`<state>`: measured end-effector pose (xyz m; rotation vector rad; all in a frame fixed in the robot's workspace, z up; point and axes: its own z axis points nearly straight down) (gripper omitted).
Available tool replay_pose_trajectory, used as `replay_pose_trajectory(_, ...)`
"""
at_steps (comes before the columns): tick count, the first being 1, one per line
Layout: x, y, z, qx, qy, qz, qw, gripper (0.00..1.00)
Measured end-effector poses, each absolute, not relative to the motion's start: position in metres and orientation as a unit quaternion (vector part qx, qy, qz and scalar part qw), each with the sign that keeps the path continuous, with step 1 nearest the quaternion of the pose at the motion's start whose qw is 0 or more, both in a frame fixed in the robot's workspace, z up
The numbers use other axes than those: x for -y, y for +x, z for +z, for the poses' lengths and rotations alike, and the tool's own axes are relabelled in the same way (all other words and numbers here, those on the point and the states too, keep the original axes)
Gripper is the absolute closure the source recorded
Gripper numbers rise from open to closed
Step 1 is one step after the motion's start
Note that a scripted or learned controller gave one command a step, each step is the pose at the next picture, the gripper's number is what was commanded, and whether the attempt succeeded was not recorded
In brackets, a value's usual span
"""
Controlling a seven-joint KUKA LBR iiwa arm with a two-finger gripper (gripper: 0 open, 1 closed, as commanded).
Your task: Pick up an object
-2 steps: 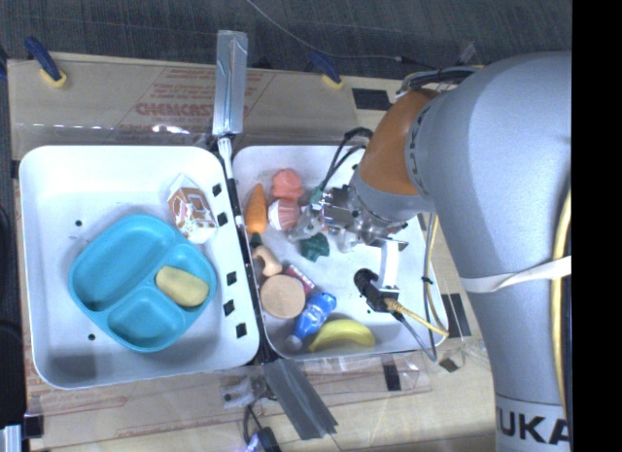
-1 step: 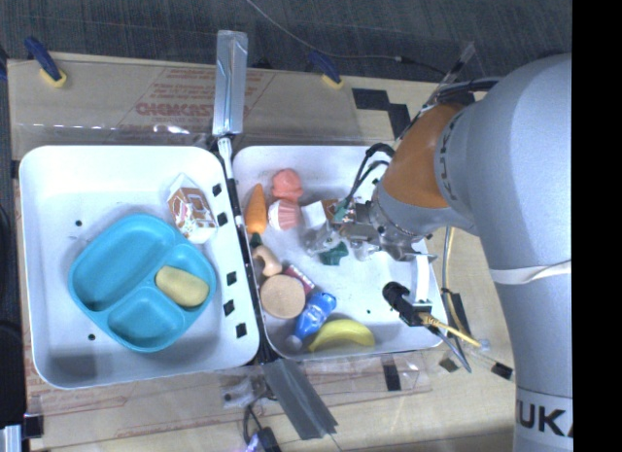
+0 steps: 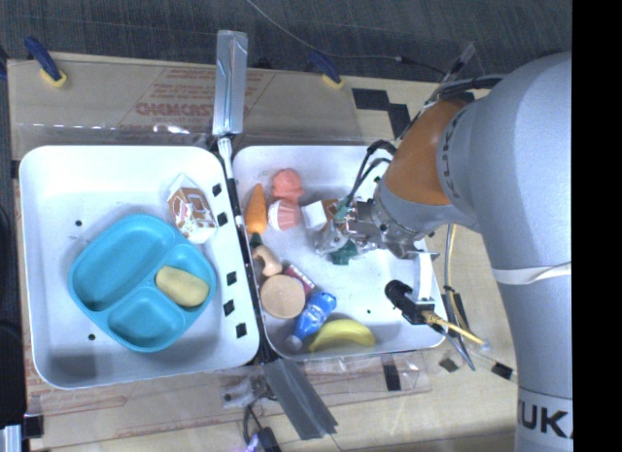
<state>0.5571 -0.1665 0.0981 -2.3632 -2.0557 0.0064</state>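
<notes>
My gripper (image 3: 337,233) reaches down into the right bin (image 3: 408,163) from the right, its tip among a small white block (image 3: 313,214) and a dark green piece (image 3: 342,256). To its left lie an orange carrot (image 3: 256,209), a pink round toy (image 3: 286,184) and a pink-and-white cupcake (image 3: 282,215). Near the front of the bin sit a tan round disc (image 3: 283,296), a blue bottle (image 3: 314,315) and a yellow banana (image 3: 342,334). I see nothing lifted off the bin floor.
The left bin (image 3: 39,207) holds a blue divided plate (image 3: 141,280) with a yellow potato-like item (image 3: 182,286) on it, and a small snack packet (image 3: 192,209) by the divider. The grey arm with its orange band (image 3: 428,158) covers the right bin's right side.
</notes>
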Motion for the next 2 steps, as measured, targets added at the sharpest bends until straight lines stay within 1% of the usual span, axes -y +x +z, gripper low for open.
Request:
replay_pose_trajectory(1, 0.0897, 0.5877, 0.1911, 0.669, -0.743, -0.0015, 0.0, 1.0)
replay_pose_trajectory(2, 0.0909, 0.5862, 0.1951, 0.67, -0.742, 0.003, 0.004, 1.0)
